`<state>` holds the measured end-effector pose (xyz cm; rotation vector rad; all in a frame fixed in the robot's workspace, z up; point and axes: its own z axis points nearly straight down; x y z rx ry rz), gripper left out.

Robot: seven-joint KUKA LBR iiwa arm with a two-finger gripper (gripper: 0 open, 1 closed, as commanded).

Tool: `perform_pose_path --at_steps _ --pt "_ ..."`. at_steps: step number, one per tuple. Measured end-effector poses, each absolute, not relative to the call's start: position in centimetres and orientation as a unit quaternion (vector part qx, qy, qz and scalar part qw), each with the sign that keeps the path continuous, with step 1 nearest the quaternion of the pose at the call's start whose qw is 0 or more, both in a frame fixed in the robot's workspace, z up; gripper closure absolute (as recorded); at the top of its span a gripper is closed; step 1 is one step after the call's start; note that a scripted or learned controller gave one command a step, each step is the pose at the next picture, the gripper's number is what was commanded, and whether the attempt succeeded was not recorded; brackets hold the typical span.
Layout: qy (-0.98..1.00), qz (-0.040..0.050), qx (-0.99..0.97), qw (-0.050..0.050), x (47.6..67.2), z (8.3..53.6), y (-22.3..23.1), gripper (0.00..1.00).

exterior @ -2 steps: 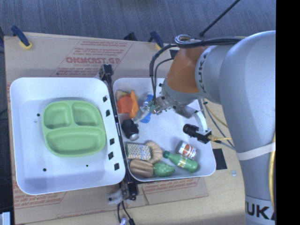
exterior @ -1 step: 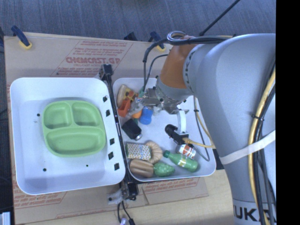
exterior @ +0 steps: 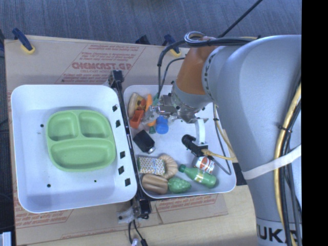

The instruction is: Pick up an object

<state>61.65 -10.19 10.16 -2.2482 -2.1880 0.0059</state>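
From above, the arm [exterior: 241, 86] is reaching in from the right over the right bin [exterior: 225, 181], its jaws hanging low above the clutter at the bin's far end; whether they are open or closed cannot be told. A blue object [exterior: 162, 126] is lying just under them. A green bottle [exterior: 197, 175] is lying near the front. A green divided plate [exterior: 80, 139] is sitting in the left bin [exterior: 25, 188].

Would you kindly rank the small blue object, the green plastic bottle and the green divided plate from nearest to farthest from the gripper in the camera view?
1. Small blue object: right bin, just below the gripper.
2. Green plastic bottle: same bin, near its front edge.
3. Green divided plate: left bin, across the divider.
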Motion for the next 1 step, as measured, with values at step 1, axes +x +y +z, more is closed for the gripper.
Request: perform_pose_path --at_steps 1 --pt "-0.611 0.001 -0.792 0.001 62.58 24.43 -6.52 1.0"
